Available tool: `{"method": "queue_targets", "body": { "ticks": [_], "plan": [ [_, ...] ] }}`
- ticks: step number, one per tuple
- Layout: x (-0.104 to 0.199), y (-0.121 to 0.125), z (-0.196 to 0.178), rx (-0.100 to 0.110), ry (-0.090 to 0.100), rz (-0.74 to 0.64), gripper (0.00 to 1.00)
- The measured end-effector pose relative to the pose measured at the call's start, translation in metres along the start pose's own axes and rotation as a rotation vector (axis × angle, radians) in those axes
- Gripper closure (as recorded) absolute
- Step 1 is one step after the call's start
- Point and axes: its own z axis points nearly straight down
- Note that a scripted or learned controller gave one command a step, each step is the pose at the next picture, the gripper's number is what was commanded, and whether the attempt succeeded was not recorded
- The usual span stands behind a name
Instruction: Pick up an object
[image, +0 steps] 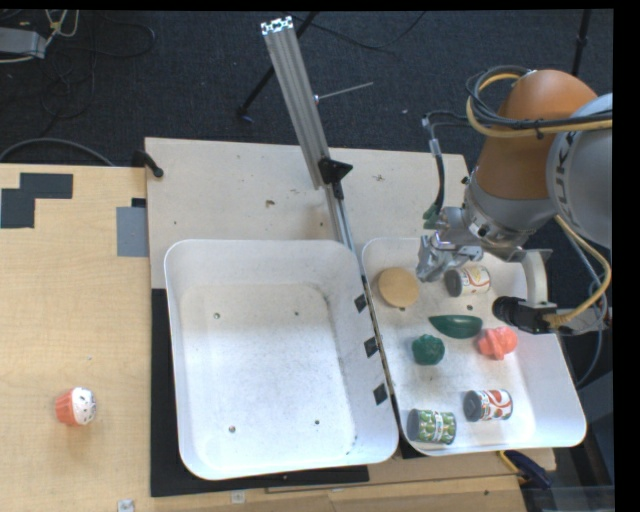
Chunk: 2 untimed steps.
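A: Where are the things to pick?

B: All in the right bin (570, 415). A tan disc (398, 288) lies at about ten o'clock in it, close to the divider. A small can (468, 279) lies on its side at twelve o'clock, just right of the disc.

A: And the gripper?

B: The gripper (436, 262) hangs over the bin's top edge, between the disc and the small can, touching or nearly touching the can. I cannot tell how its fingers stand, and nothing shows between them.

A: What else is in that bin?

B: A dark green bowl-like piece (456, 325) near the centre, a green ball (428, 349) just at its seven o'clock, and an orange-pink lump (497, 343) at three o'clock. Down at six o'clock lie two cans: a green can (432, 426) and a red-and-white can (488, 405) at its two o'clock.

A: Outside the bin?

B: The left bin (190, 270) sits just beside it, at nine o'clock. Well apart, on the wooden table (60, 300) at far nine o'clock, sits a small orange-and-white toy (76, 407). A metal rail (300, 100) slants up at eleven o'clock.
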Motion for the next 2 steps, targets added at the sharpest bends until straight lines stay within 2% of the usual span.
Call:
{"method": "queue_targets", "body": {
  "ticks": [1, 2],
  "plan": [
    [0.049, 0.004, 0.012, 0.001, 0.001, 0.0, 1.0],
    [0.095, 0.01, 0.001, -0.003, -0.002, 0.0, 1.0]
  ]
}}
